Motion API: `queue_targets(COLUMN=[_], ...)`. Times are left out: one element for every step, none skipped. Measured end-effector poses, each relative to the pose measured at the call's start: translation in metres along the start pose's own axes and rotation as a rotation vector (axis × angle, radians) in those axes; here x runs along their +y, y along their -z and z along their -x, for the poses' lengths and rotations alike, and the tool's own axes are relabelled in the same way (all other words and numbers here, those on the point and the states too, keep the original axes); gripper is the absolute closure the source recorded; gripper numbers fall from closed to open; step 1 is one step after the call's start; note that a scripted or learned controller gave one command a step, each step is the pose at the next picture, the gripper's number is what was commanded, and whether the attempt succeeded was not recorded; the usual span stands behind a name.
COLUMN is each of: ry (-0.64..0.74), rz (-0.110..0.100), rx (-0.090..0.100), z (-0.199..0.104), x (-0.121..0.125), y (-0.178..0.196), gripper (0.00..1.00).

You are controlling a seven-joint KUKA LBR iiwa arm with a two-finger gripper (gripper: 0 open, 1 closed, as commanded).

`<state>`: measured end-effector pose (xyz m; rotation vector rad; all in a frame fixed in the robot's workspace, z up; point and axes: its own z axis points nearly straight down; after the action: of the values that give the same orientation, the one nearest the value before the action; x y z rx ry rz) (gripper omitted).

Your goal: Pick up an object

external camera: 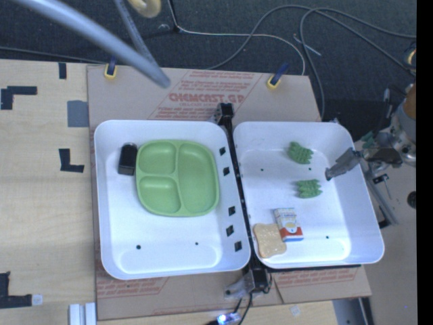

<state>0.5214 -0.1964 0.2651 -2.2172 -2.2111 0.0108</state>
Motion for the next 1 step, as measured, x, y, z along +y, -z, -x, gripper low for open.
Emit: queue_targets(ry=[0.004], rz=[0.011], rx=[-0.002], z=[-0.0005], x=[0.0022], y=[0.006], gripper=[0.0])
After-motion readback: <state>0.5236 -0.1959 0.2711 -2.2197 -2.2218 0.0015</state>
